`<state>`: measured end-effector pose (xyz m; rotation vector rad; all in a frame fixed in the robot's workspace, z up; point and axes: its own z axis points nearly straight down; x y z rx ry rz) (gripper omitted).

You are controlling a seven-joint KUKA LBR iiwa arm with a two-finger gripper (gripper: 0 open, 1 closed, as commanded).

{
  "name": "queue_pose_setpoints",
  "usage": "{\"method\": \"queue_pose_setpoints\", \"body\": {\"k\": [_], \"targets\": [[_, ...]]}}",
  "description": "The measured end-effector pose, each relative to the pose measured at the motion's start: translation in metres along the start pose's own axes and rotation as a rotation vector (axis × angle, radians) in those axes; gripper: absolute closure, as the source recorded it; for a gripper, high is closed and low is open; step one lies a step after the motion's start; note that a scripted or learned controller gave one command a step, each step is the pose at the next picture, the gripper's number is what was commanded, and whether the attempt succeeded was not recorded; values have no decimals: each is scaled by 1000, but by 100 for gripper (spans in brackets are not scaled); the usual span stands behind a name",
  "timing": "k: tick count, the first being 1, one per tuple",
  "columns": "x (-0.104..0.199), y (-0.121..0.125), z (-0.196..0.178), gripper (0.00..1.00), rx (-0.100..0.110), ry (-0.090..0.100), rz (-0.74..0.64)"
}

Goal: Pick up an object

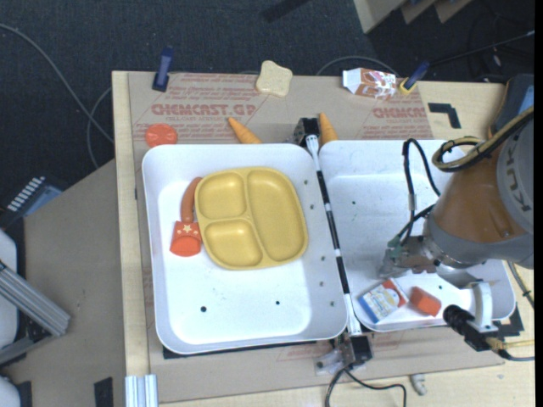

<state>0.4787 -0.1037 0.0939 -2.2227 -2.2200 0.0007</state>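
1. Bench, far-left portion: an orange disc (159,134) lies on the board just outside the left bin's far-left corner; a blue clip (163,68) sits at the board's far edge above it
2. Left bin (246,320): a yellow divided plate (250,217) with three compartments lies flat in the far half. A red sausage-shaped toy (191,197) lies along the plate's left rim, and an orange cup-shaped toy (185,242) rests just below it, touching or nearly touching the plate
3. Bench beyond the bins: an orange carrot toy (244,131) lies against the left bin's far rim; a beige bread-slice toy (274,77) sits further back; a second carrot toy (327,128) lies near the black clamp (307,130) where the two bins meet; a crumpled white-and-red wrapper (370,81) lies at the far right of the board
4. Right bin (365,172): candidate objects for picking are in the near portion. A white, blue and red packet (380,301) lies flat at the near-left corner; an orange-red block (424,301) lies just to its right, the two close together
5. Gripper (399,257): positioned low over the right bin, just above the packet in the view. Nothing is seen held. Whether it is open or closed cannot be told, as the wrist covers it
6. Arm (479,206): enters from the right, orange band visible, with black cable looped along it
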Motion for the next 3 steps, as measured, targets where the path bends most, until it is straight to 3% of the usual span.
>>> {"method": "queue_pose_setpoints", "body": {"k": [1, 3], "targets": [[-30, 1, -93, 100, -1, -1, -1], [-30, 1, -112, 100, -4, -4, -2]]}}
